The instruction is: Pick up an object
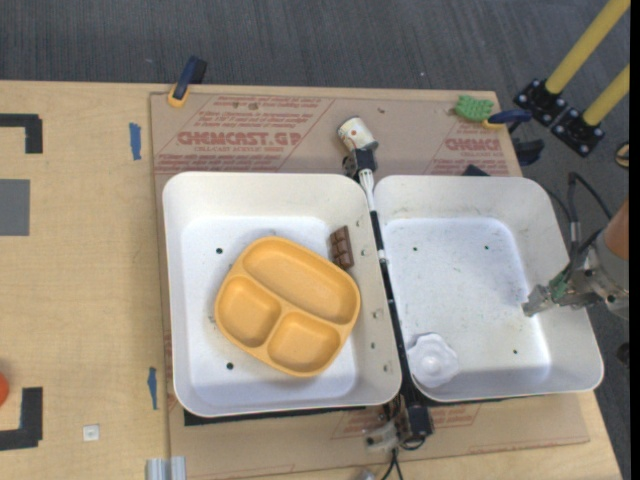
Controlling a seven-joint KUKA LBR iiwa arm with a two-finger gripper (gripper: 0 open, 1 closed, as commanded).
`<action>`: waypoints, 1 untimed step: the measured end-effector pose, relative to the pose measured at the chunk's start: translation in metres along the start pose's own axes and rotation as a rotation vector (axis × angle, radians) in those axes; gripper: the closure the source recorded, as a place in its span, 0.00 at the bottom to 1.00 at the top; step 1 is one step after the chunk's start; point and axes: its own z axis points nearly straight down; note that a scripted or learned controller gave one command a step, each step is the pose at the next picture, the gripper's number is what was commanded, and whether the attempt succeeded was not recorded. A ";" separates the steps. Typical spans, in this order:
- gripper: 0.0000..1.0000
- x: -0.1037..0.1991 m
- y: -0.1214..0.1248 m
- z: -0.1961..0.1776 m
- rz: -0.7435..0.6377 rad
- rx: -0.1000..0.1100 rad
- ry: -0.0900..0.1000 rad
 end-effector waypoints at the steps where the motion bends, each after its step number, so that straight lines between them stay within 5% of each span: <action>1: 1.00 -0.005 0.077 -0.033 -0.447 0.022 0.021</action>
